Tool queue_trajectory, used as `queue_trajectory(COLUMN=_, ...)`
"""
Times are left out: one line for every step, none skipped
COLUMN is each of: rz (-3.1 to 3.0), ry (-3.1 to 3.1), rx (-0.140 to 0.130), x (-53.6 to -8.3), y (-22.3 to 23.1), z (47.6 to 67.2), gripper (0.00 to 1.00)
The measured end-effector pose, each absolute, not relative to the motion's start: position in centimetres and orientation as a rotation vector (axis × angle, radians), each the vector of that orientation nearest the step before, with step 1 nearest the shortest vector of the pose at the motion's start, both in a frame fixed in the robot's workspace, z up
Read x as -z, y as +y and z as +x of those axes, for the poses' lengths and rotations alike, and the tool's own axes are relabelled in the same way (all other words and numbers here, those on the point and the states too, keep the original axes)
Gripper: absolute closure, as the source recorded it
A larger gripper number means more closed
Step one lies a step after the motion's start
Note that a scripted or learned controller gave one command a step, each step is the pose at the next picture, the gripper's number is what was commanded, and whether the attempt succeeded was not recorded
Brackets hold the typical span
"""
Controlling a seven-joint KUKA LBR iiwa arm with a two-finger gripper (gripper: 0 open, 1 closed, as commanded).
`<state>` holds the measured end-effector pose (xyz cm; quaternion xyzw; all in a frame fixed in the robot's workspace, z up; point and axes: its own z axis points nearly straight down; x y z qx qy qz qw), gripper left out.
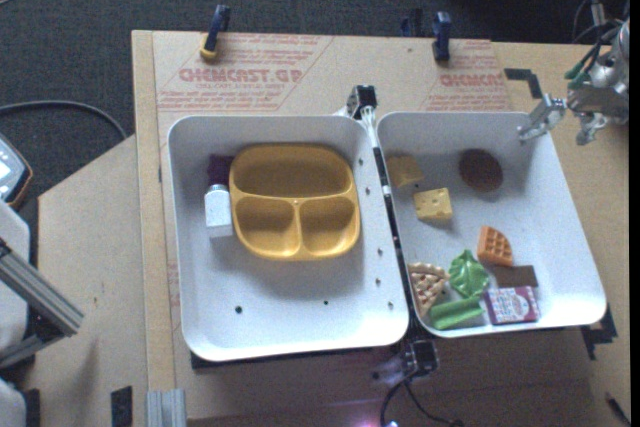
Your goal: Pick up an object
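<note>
Glossy yellow plastic tray (294, 198) (smooth), matt white bins (190, 215), bare wood bench (110, 245), metal claw (545, 115).

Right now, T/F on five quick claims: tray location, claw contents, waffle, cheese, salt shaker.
1. The yellow divided tray sits in the left bin. True.
2. The claw holds the waffle. False: it hangs over the far right corner of the right bin with nothing seen between its fingers.
3. The waffle lies in the right bin. True.
4. The cheese wedge rests on the yellow divided tray. False: it lies on the floor of the right bin, near the brown round patty.
5. The white shaker stands in the right bin. False: it is in the left bin, against the tray's left edge.
</note>
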<state>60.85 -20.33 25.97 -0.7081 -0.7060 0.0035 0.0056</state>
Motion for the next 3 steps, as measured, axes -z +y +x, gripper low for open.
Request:
queue_trajectory(rz=-2.221, ry=-2.222, rx=0.000, x=-26.7, y=-20.3, z=61.1, gripper=0.00)
queue_trajectory(rz=-2.216, ry=-2.219, rx=-0.004, x=-20.8, y=-19.5, z=61.6, gripper=0.00)
queue_trajectory(rz=-2.218, ry=-2.216, rx=-0.006, x=-14.8, y=-20.2, z=61.4, gripper=0.00)
